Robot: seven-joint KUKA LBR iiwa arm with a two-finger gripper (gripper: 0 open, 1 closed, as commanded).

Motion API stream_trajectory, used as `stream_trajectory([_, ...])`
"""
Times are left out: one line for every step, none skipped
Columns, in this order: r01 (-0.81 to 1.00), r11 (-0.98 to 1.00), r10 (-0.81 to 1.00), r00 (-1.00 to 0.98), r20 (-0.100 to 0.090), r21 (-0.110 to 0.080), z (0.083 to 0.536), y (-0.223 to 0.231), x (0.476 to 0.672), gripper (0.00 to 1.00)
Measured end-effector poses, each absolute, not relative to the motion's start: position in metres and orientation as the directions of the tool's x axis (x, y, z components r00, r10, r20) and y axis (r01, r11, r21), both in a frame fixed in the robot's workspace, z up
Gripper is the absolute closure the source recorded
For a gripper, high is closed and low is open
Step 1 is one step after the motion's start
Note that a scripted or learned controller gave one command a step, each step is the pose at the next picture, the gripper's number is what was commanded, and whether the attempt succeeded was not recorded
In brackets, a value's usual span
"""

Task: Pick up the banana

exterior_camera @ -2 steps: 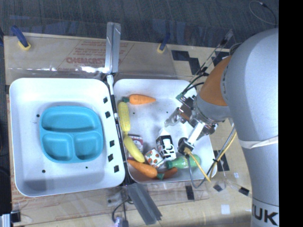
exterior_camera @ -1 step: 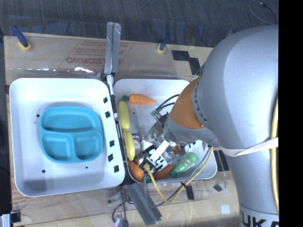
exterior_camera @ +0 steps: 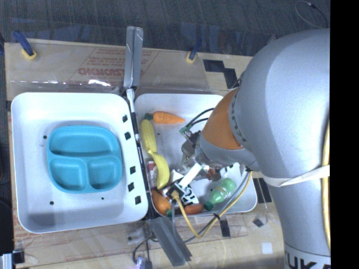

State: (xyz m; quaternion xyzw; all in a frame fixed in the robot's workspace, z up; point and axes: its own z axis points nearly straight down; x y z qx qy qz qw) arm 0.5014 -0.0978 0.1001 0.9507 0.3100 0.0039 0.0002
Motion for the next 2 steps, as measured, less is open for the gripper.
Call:
stream_trajectory([0.347,-0.938,0.347,0.938,-0.007,-0.005,0.189,-0.076,0.573,1.00])
stream_trajectory([0.347,-0.938,0.347,0.938,-0.006,-0.003,0.237,-0.015,0.624,1.00])
